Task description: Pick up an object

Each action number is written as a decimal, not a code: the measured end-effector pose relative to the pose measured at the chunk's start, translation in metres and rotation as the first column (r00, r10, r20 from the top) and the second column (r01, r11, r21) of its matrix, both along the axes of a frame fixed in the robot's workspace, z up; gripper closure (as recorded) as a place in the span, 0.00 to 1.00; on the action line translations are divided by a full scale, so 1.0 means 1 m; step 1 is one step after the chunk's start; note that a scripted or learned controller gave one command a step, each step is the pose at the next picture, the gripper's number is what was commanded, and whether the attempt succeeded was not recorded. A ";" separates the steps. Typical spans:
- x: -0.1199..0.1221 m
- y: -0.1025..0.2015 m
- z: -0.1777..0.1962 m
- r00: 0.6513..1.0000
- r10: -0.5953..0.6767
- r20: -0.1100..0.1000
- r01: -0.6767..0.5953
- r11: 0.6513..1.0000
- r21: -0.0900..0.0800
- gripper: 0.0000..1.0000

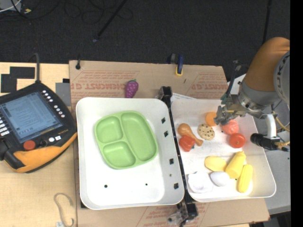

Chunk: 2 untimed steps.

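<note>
The right bin (265, 193) holds several toy foods. My gripper (221, 116) hangs low over the bin's far part, between a small orange piece (210, 119) on its left and a pink ball (231, 127) just below and right of it. A round cookie (206, 132) lies a little nearer the front. A red tomato (237, 140) sits beside the pink ball. A drumstick (186, 130) and a red pepper (186, 144) lie by the bin's left wall. The gripper's body hides what is directly under it.
Yellow pieces (235, 165) and white pieces (208, 180) crowd the right bin's front. The left bin (94, 188) carries a green divided plate (125, 139). Purple grapes (131, 88) lie on the cardboard behind the bins. A teach pendant (33, 122) rests at far left.
</note>
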<state>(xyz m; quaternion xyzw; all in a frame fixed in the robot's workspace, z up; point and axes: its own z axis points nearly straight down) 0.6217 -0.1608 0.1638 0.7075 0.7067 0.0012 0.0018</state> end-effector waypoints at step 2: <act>0.002 -0.004 0.065 1.000 0.000 -0.003 0.000 1.000 0.001 1.00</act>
